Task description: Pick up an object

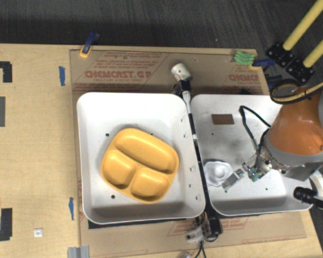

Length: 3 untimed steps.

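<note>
**Arm Low in the Right Bin, Beside a Small Clear Object**

Nearest the front rim of the right bin (pixel 247 206): lying on the white floor, a small clear plastic object (pixel 217 172), cup-like, close to the divider shared with the left bin (pixel 91 144). Touching or all but touching that object from the right, the gripper (pixel 232 179), slanting down and left from the wrist; fingers too small and too foreshortened to judge as apart or together, and nothing plainly seen clamped between them. Just right of the gripper, rising over the bin's right side, the arm's orange band (pixel 299 130), with a black cable (pixel 253 125) looping toward the bin's middle. Further back on the same floor, lying flat near the rear wall, a small brown rectangular piece (pixel 223 119). Left of the divider, resting in the middle of the left bin, a yellow compartment tray (pixel 140 164), three hollows facing up. Beyond both bins, lying under them, a brown cardboard sheet (pixel 129 71) with red lettering.
</note>
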Motion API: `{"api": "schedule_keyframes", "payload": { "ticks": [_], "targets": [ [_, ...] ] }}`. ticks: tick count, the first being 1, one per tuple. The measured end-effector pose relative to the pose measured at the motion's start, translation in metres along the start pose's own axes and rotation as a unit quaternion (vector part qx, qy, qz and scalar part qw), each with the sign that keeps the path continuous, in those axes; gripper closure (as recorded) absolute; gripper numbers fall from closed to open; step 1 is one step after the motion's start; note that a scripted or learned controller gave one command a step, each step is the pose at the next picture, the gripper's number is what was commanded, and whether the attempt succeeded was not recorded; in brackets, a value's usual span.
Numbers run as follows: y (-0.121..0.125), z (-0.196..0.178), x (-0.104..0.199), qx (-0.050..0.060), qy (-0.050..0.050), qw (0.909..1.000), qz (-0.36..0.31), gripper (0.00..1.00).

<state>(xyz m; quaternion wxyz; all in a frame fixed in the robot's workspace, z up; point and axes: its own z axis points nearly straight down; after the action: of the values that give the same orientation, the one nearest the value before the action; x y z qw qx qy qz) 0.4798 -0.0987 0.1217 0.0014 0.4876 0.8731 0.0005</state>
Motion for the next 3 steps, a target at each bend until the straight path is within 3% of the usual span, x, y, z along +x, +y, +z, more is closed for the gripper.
{"api": "schedule_keyframes", "payload": {
  "ticks": [1, 2, 3],
  "targets": [
    [0.004, 0.037, -0.005, 0.001, 0.001, 0.9981, -0.061, 0.00],
    [-0.012, -0.014, -0.020, -0.001, -0.001, 0.9554, -0.295, 0.00],
    [0.000, -0.027, -0.061, -0.001, -0.001, 0.9454, -0.326, 0.00]
  ]
}}
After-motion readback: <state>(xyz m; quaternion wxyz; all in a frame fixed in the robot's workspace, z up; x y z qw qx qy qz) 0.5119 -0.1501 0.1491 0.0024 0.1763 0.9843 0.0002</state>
